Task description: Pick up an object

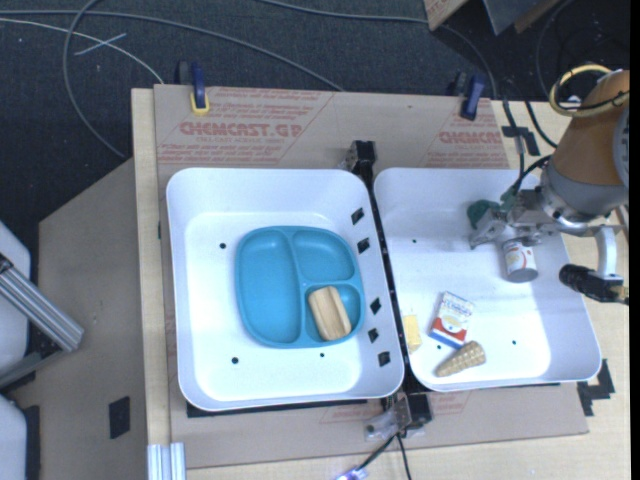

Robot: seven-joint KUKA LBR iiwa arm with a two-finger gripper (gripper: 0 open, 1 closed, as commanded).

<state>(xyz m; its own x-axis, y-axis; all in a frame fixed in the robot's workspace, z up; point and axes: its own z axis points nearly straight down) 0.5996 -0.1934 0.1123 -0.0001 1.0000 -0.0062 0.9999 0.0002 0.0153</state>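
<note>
My gripper [503, 228] hangs over the upper right part of the right bin [560, 363], reaching in from the right. A small green object [482, 211] lies just left of it, touching or nearly touching. A small silver can [518, 261] with a red label sits right below the gripper. Further down the bin lie a red, white and blue box [453, 320], a tan waffle cone [460, 359] and a small yellow piece [411, 331] by the left wall.
The left bin [200, 368] holds a blue divided plate [285, 283] with a tan bread-like block [329, 311] in its lower right compartment. Black clips line the wall between the bins [375, 268]. Cables run behind the bench.
</note>
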